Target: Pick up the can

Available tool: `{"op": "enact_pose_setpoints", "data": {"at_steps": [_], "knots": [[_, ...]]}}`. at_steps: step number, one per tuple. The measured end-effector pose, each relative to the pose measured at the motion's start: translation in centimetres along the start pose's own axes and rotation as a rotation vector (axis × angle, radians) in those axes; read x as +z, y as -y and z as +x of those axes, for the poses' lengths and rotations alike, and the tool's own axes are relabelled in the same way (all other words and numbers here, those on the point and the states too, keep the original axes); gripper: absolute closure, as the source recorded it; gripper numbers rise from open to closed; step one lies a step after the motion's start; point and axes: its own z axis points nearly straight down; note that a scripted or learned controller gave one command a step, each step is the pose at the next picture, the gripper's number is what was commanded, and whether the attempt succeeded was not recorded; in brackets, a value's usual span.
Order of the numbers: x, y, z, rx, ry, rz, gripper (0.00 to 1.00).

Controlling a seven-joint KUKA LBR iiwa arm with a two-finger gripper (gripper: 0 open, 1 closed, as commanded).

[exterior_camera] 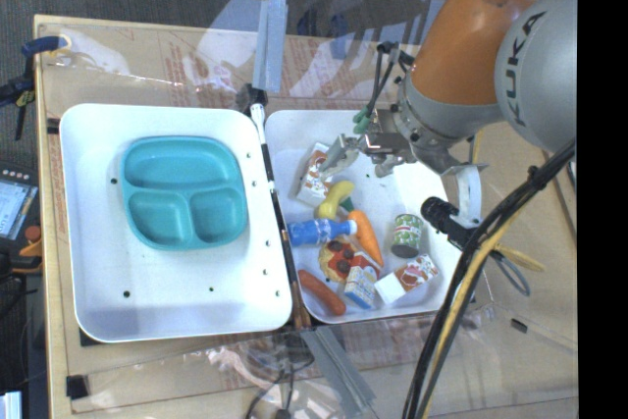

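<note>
At 3 o'clock of rt bin point(285, 137), green-label can point(406, 235) stands untouched; gripper point(345, 152) at 12, wrist hides much, finger gap: can't tell.

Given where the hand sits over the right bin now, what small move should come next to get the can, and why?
Probably a short shift toward the bin's near right side, then descend. The hand hovers over the bin's far part, above a small carton and a banana, while the can stands upright closer to the camera, beside the carrot. Nothing shows between its fingers.
</note>
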Motion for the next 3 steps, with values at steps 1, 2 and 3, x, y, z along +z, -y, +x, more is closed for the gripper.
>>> {"op": "enact_pose_setpoints", "data": {"at_steps": [1,2,3], "knots": [[9.2,-1.7,-5.4,-0.027,0.0,0.001,0.0],[18.3,-9.2,-5.7,-0.108,-0.001,-0.002,0.0],[17.4,-9.2,-5.7,-0.112,0.0,0.0,1.0]]}}
